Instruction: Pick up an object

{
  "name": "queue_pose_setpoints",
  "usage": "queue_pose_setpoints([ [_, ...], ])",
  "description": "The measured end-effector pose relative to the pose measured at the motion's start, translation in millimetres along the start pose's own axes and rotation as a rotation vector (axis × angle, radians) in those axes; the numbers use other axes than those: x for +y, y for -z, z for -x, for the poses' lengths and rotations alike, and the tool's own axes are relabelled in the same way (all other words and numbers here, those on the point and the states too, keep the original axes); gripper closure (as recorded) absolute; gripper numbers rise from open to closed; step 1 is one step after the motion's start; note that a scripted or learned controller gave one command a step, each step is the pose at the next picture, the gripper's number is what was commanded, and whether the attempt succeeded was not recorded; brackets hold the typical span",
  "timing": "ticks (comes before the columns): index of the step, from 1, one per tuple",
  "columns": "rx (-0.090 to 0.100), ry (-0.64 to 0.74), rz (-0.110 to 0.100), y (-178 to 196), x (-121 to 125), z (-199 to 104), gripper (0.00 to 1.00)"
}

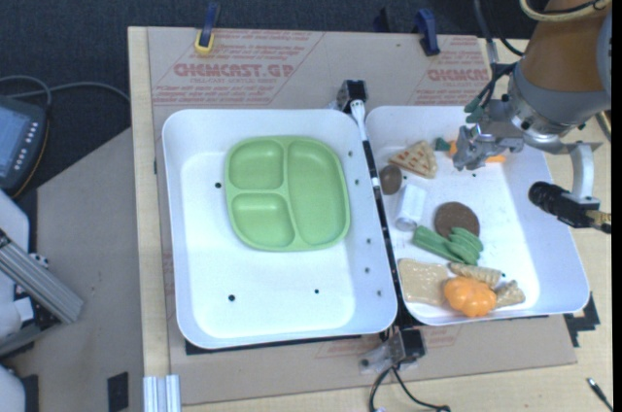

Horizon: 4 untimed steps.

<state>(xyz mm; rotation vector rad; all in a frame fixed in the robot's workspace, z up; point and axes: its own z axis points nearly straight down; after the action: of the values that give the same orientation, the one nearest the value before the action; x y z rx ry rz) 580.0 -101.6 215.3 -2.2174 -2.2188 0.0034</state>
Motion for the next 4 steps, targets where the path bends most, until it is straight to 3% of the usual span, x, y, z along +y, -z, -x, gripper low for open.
queue_pose_setpoints([
  [1, 0.000, 0.001, 0.001, 14.1, -49.7, -27.5, 1.00],
  [2, 0.000, 0.001, 0.000, -1.0, -65.3, -45.9, 1.00],
  [3, -0.002, 0.001, 0.009, 18.8, -63.3, -46.7, 1.00],
  [4, -0.002, -0.001, 0.004, 10.3, -59.0, -47.2, 1.00],
])
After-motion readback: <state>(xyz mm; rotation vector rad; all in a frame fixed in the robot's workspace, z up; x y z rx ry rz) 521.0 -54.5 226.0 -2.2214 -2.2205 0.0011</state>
